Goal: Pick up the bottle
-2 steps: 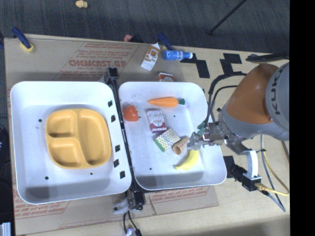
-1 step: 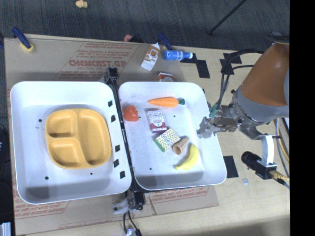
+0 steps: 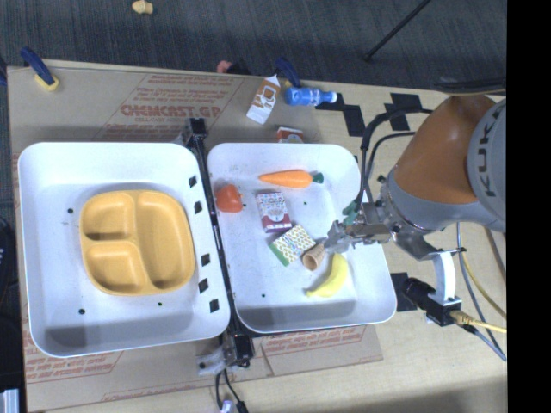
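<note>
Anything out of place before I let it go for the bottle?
Yes: the blue bottle lies on its side on the cardboard beyond the right bin, beside a small carton. The gripper is inside that bin, near the banana.

The arm is cut off at the right edge of the view. The gripper is small and blurred; its state cannot be determined. It overlaps one end of the cone-shaped item. Print on the red packet and the carton is too small to read.
</note>
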`<state>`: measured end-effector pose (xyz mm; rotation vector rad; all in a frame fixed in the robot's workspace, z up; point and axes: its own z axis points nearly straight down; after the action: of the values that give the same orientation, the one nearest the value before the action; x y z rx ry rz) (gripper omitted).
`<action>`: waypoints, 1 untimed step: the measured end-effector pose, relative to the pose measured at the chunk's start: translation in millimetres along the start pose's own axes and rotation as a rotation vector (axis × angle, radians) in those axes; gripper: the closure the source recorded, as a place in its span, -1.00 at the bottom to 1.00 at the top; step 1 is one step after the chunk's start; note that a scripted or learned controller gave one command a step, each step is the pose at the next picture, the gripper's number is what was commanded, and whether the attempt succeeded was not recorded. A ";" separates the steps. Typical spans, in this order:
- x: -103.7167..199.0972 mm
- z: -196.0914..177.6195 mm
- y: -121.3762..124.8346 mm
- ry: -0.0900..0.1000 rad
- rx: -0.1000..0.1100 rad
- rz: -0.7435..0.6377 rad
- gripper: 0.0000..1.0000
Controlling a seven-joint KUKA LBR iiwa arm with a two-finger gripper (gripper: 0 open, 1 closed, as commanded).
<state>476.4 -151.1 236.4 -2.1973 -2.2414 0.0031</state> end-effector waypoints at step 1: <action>-51.5 -48.0 -0.9 -0.003 -0.003 -0.505 1.00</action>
<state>476.7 -202.7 284.4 -1.5699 -2.7222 0.0020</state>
